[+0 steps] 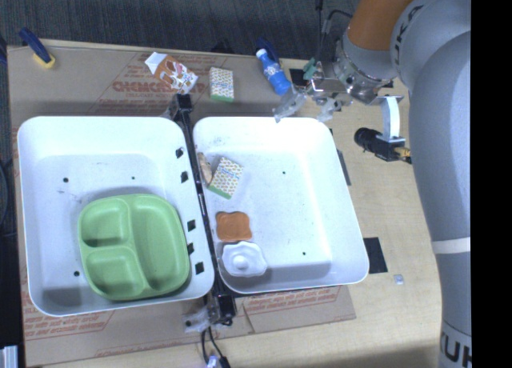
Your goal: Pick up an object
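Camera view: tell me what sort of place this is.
Probably a robot grasping test bench in a lab: a grey arm reaches over two white bins, taped cardboard lines the bench, and odd items like a green divided tray serve as pick targets.

Green tray (133,246), white bins (48,138).

even overhead light, bright, white bins (48,138) near blown out, soft shadows under bin walls, gripper (308,102) motion-blurred, overall soft focus, mild compression noise
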